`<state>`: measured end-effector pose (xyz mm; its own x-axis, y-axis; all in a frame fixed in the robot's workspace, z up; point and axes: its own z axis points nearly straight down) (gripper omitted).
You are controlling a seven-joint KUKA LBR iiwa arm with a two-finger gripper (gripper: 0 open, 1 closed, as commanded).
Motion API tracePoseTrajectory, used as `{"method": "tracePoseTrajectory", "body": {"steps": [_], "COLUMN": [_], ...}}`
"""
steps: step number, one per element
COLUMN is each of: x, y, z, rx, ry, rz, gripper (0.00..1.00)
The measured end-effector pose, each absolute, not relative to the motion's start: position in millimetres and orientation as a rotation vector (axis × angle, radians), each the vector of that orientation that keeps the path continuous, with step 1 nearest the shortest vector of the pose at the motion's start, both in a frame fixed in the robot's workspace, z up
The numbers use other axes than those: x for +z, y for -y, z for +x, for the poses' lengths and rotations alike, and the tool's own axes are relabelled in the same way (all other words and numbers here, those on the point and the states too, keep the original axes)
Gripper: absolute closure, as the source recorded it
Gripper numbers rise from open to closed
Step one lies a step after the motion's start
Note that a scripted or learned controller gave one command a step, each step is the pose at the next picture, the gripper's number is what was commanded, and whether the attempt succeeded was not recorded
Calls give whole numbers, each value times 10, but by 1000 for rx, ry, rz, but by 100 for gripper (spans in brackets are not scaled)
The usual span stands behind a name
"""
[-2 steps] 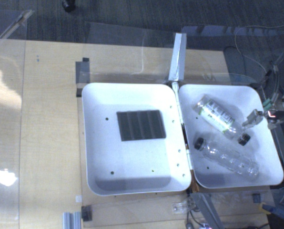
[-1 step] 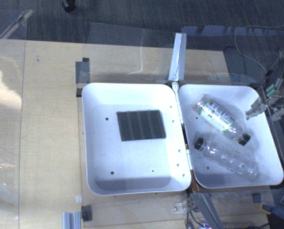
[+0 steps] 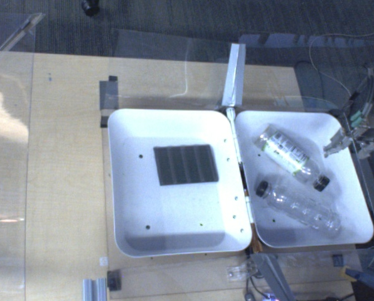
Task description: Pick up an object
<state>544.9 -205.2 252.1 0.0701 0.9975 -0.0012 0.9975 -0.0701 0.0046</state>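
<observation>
Two clear plastic bottles lie in the right bin (image 3: 356, 231). One bottle with a white and green label (image 3: 288, 153) rests diagonally in the upper middle, its black cap (image 3: 322, 182) pointing to the lower right. The other bottle, unlabelled (image 3: 300, 209), lies below it with its black cap (image 3: 261, 187) to the upper left. A flat dark grey ribbed pad (image 3: 186, 164) lies in the left bin (image 3: 130, 231). My gripper (image 3: 341, 140) hovers over the right bin's upper right corner, to the right of the labelled bottle and apart from it.
A metal divider post (image 3: 233, 74) rises behind the seam between the bins. Cables (image 3: 337, 61) hang at the back right. Clear panels stand along the wooden bench (image 3: 55, 168) at the left.
</observation>
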Motion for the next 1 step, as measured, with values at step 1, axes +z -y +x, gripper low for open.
{"method": "tracePoseTrajectory", "body": {"steps": [1], "x": [1697], "y": [1985], "z": [5807], "rx": [2], "ry": [-2250], "rz": [2191], "gripper": [0]}}
